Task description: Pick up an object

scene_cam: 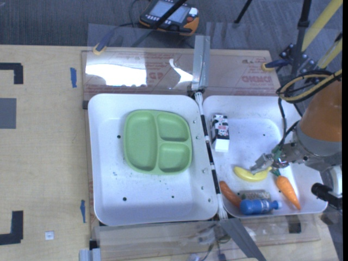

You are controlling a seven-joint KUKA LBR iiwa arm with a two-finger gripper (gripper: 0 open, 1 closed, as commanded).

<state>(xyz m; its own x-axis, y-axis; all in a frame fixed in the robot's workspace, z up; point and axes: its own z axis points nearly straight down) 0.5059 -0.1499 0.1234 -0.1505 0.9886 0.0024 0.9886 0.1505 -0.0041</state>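
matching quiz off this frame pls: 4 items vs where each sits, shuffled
Items:
1. green divided plastic plate
2. yellow toy banana
3. blue plastic bottle
4. small black-and-white carton

Places:
A. right bin, along the front wall
B. left bin, middle
C. right bin, near the divider, towards the back
D. right bin, just beside the gripper

Pairs: 1-B, 2-D, 3-A, 4-C

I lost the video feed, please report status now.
Hand low in right bin, fingers unclear. Tip at banana, nothing seen held. Carrot and bottle close beside.
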